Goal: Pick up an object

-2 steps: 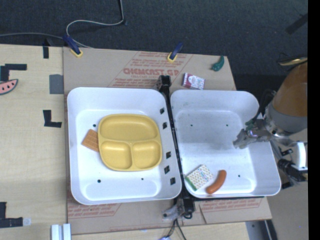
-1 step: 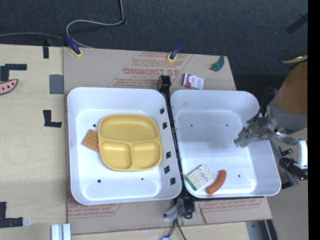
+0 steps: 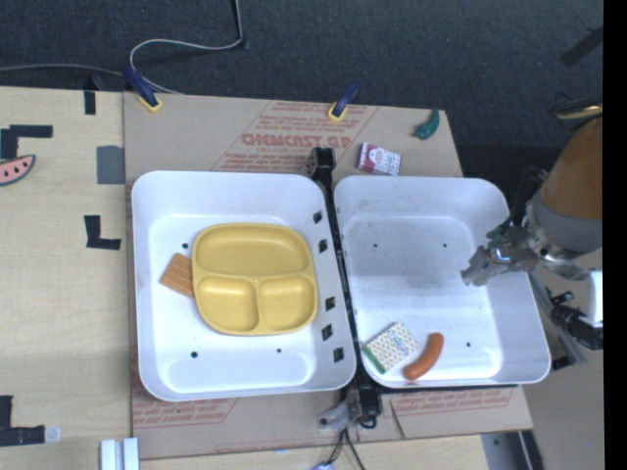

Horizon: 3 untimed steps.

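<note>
End effector [image 3: 482, 267] over right bin [image 3: 509, 204], near its right wall, above bare floor; grip state impossible to tell. Nothing visible in it. Sausage [image 3: 423, 356] and patterned packet [image 3: 391, 346] side by side at near edge of that bin, well apart from end effector. Yellow divided plate [image 3: 257, 277] in left bin [image 3: 157, 194], overlapping a cracker [image 3: 177, 275] on its left.

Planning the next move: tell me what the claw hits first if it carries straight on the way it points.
The claw points leftward and down into the right bin. On that line it would probably meet the bin's bare white floor first. The sausage and the patterned packet lie nearer the front wall, off that line. Depth is uncertain.
</note>
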Each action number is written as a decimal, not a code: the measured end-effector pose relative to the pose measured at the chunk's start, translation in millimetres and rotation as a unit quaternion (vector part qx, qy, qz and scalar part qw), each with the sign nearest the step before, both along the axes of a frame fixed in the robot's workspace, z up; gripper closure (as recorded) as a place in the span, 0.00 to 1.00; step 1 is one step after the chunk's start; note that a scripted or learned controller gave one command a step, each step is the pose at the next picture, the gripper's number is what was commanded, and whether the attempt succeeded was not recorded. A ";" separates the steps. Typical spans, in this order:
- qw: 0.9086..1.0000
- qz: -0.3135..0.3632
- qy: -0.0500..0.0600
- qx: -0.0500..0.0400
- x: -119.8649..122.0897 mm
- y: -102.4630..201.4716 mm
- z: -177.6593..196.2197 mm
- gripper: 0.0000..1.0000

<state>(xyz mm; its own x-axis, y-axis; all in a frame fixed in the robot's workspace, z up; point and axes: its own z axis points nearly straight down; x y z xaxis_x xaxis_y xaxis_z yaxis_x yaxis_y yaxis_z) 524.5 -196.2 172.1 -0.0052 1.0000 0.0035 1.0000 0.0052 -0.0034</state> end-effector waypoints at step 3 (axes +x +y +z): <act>1.000 0.001 0.000 0.001 1.8 1.4 28.3 1.00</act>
